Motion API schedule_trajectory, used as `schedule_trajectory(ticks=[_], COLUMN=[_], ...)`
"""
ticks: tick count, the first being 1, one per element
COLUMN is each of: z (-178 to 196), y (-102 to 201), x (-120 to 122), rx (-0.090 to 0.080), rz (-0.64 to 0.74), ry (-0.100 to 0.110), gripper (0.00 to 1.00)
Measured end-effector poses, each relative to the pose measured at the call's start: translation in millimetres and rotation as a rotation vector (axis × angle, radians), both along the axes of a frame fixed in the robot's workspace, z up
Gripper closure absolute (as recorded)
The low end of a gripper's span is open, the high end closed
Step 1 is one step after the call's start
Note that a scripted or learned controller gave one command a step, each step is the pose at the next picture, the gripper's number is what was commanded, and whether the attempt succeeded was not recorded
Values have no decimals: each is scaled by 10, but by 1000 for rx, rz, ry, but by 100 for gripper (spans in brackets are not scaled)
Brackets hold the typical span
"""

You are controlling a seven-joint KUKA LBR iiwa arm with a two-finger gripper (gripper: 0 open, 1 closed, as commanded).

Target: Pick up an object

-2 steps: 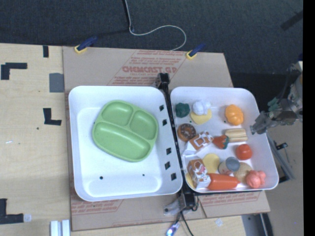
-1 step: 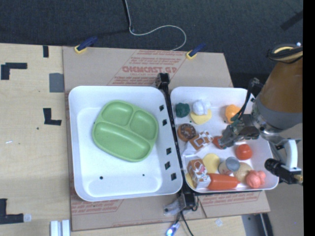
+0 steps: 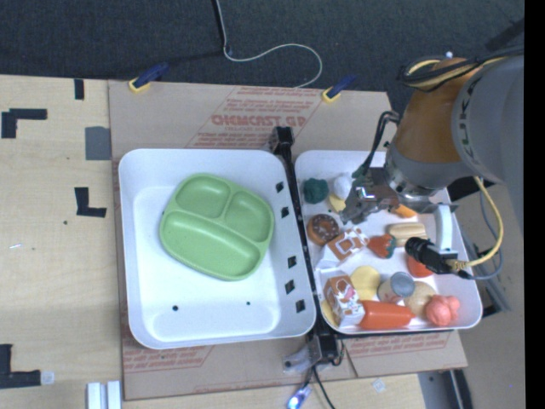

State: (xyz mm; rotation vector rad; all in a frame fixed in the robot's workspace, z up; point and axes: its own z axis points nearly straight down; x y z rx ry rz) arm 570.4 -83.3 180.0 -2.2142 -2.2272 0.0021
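Right bin [image 3: 467, 267] is packed with toy food, and any of it could be the pick: a round brown doughnut-like piece [image 3: 324, 227] sits at the left side, with a small patterned square piece [image 3: 347, 245] just right of it and a red-orange piece [image 3: 381, 245] touching that. Nearer us lie a yellow lump [image 3: 366, 279], a printed packet [image 3: 341, 298], a long orange carrot-shaped piece [image 3: 386, 315] and a pink ball [image 3: 441, 310] in the near right corner. A dark green piece [image 3: 316, 189] sits at the far left corner, a pale stick [image 3: 406, 229] lies toward the right. The gripper [image 3: 361, 201] hangs low over the far part of this bin, just right of the green piece and just beyond the doughnut and the square piece; nothing shows between its fingers, and how wide they stand I cannot tell. The grey and orange arm [image 3: 443, 135] crowds in from the right, covering the bin's far right corner. Over in the left bin [image 3: 145, 228], a green divided plate [image 3: 216, 225] lies alone, well apart from the gripper.
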Motion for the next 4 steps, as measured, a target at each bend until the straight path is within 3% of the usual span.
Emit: schedule_trajectory(ticks=[1, 2, 3, 4], z=[1928, 1430, 2026, 2094], y=[582, 1479, 1961, 1935], x=[-197, -699, -877, -869], rx=[2, 1, 2, -1], rz=[2, 3, 2, -2], ry=[-18, 6, -4, 1], gripper=[100, 100, 100, 100])
